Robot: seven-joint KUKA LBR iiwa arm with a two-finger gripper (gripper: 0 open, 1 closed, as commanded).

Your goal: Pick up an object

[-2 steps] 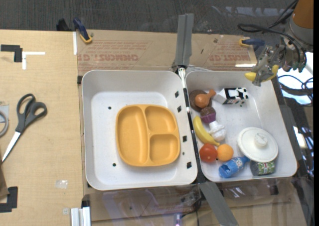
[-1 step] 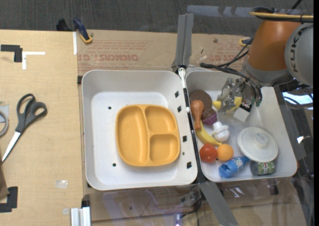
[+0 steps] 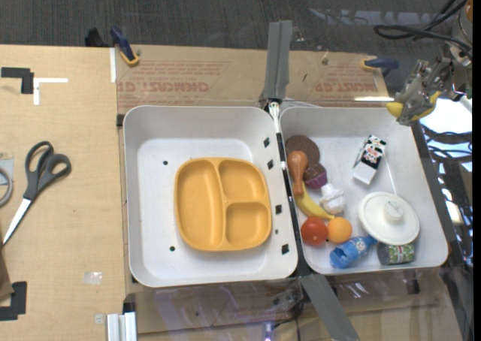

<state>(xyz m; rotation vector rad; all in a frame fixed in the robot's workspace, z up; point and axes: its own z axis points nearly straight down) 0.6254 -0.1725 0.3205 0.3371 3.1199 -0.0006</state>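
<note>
The gripper [image 3: 412, 107] hangs at the upper right corner of the right bin [image 3: 421, 182], over its rim, with a small yellow object [image 3: 396, 109] showing at its tip; whether that piece sits between the fingers or merely beside them I cannot tell, and the state of the jaws is likewise unclear at this size. The right bin carries the pickable things, gathered toward its left and lower parts: a brown round piece [image 3: 304, 147] near the divider, a brown drumstick-shaped toy [image 3: 298, 168] leaning below it, a purple item [image 3: 316, 176] just beside that, a banana [image 3: 311, 206] along the left wall, a small white figure [image 3: 332, 198] touching the banana, a red tomato [image 3: 314, 231] and an orange [image 3: 340, 229] side by side, a blue bottle [image 3: 350, 251] lying on its side near the lower edge, a green can [image 3: 396, 254] in the lower right corner, a white round lid [image 3: 388, 216] just above that, and a small milk carton [image 3: 370, 159] (black and white print) standing apart toward the upper middle. The left bin [image 3: 150, 204] holds a yellow divided tray [image 3: 223, 203], lying flat in its middle. On the wooden bench [image 3: 60, 242] at left lie scissors [image 3: 34, 182], well apart from both bins.
</note>
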